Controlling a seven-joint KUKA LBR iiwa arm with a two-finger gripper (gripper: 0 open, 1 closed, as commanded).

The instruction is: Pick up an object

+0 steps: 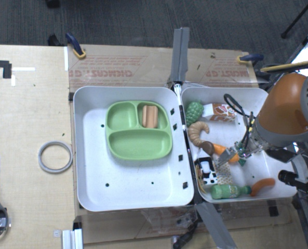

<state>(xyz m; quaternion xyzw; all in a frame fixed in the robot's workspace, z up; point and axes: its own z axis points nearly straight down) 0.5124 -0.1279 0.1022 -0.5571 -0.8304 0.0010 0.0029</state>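
— Inside the right white bin [257,95], what is the gripper [227,158] doing?
— Its fingers [222,161] sit low beside an orange carrot-shaped toy [222,151]; whether they are spread or pinching, I cannot tell.
— And nearby?
— A tan curved croissant toy [198,132], a green plastic bottle [229,191]. The left white bin [91,180] holds a green divided plate [139,141].
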